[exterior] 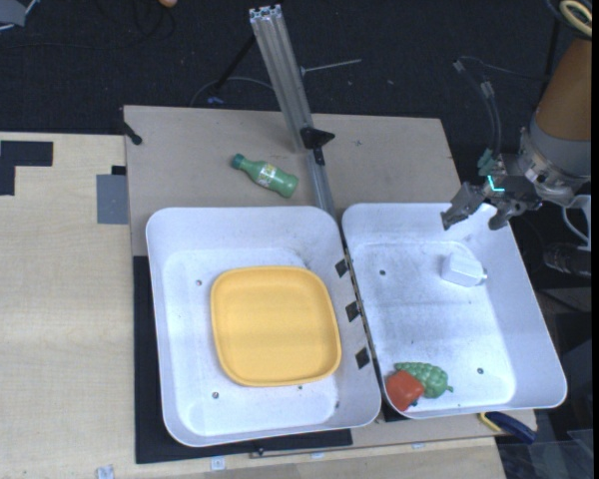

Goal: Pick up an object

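Note:
My gripper (479, 214) hangs over the far right corner of the right bin (527, 359), its two dark fingers (460, 213) spread open with nothing between them. A small white block (462, 268) lies in that bin just below and slightly left of the gripper, apart from it. A red and green toy vegetable (413, 383) rests at the bin's near left corner. A yellow square plate (276, 323) lies flat in the left bin (175, 267).
A green bottle (266, 175) lies on its side on the tan board behind the left bin. A slanted aluminium rail (291, 78) stands behind the bins, near their shared edge. Black clips (350, 309) mark the seam between the bins.

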